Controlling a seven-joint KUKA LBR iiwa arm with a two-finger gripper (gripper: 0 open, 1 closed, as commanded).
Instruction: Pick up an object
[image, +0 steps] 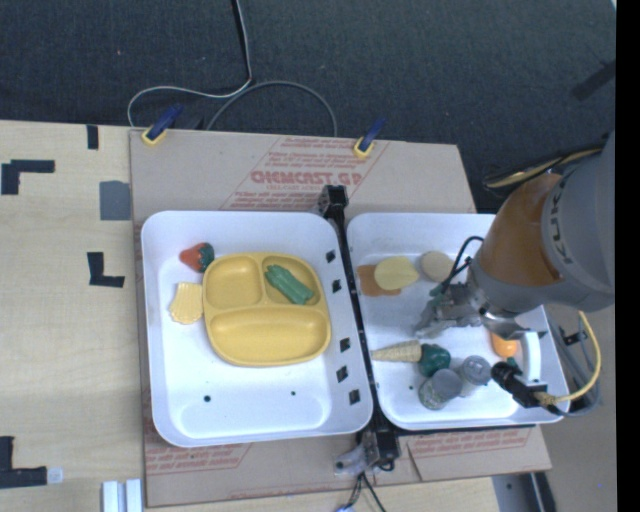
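My gripper (443, 312) hangs low over the middle of the right bin (400, 228), and the grey arm with its orange band (520, 250) comes in from the right. Just left of and behind it lie a tan bread slice (385, 275) and a beige round piece (435, 265). In front of it lie a cream cone (397, 351), a dark teal piece (435, 357) and two grey pieces (447, 386). An orange piece (505, 346) sits to its right, partly covered by the wrist. Nothing shows in the gripper's hold.
The left bin (250, 410) holds a yellow divided plate (265, 335) with a green piece (290, 285) in its upper right compartment. A red-and-green piece (197, 256) and a yellow ridged piece (186, 302) lie left of the plate. A black divider (345, 300) separates the bins.
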